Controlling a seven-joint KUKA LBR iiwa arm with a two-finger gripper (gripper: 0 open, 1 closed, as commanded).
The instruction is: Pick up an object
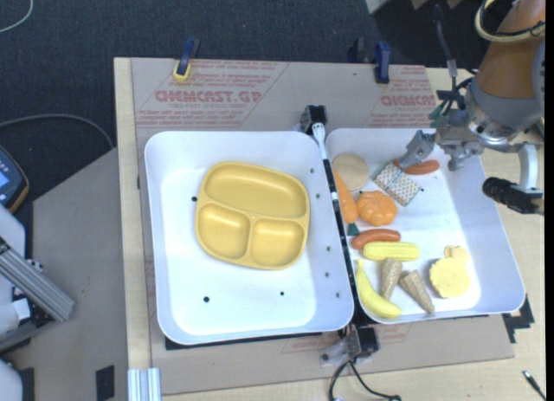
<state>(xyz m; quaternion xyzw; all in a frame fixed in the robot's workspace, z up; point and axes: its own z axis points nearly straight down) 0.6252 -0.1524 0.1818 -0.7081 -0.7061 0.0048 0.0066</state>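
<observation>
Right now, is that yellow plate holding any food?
Empty. The yellow plate lies in the left bin with its three compartments bare; the toy food all sits in the right bin.

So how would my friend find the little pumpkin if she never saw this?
Look in the right-hand shallow white bin, the one full of toy food. Near its left side, below the round beige bun, sits the small orange plastic pumpkin. It is squat and ribbed, unlike the long orange carrot beside it.
</observation>
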